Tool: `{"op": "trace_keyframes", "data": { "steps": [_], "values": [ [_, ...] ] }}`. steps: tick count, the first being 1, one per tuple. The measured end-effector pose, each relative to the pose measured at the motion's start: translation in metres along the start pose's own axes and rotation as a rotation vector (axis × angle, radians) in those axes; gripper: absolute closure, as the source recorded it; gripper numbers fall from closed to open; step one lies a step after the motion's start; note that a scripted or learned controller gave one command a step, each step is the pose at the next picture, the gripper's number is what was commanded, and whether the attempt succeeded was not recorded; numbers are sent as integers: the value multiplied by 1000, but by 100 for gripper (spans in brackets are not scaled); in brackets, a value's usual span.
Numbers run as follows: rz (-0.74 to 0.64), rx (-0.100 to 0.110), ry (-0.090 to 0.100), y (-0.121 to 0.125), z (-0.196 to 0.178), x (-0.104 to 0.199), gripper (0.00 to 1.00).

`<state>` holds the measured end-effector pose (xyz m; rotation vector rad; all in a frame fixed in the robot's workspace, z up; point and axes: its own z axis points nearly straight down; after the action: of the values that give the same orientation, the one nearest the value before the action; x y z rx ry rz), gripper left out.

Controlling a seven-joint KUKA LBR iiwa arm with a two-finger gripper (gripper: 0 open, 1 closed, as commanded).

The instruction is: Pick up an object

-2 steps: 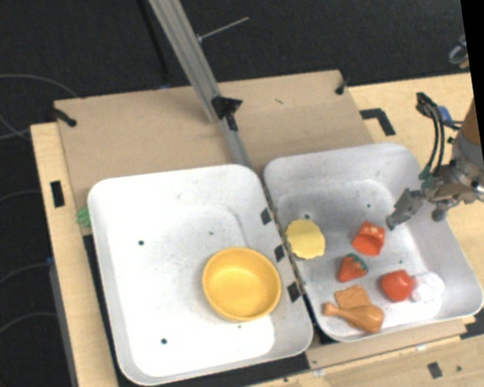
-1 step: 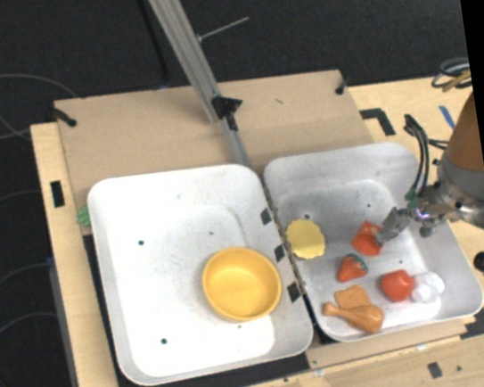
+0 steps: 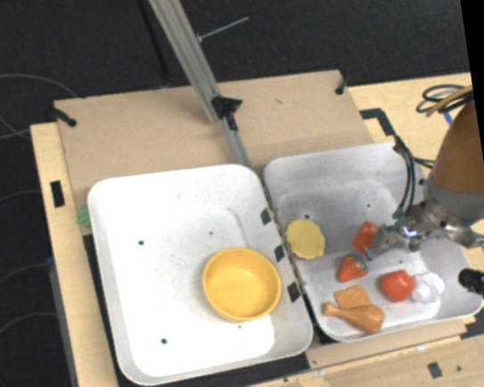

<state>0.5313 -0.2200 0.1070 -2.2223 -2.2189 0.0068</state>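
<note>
The arm reaches in from the right and its gripper [image 3: 382, 241] sits low in the right bin [image 3: 329, 170], because that is where the small things to pick are. It is right next to a small red piece [image 3: 364, 235] and a red strawberry-like toy [image 3: 351, 266]. I cannot tell if it is open, closed or holding anything. A pale yellow disc [image 3: 305, 238], a toy drumstick [image 3: 357, 312] and another red toy [image 3: 397, 285] lie near. A yellow bowl [image 3: 241, 283] sits alone in the left bin [image 3: 151, 220].
</note>
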Motion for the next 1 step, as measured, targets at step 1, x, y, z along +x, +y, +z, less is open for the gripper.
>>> {"op": "trace_keyframes", "data": {
  "steps": [1],
  "values": [
    [4,-9,0,2,-14,-1,100]
  ]
}}
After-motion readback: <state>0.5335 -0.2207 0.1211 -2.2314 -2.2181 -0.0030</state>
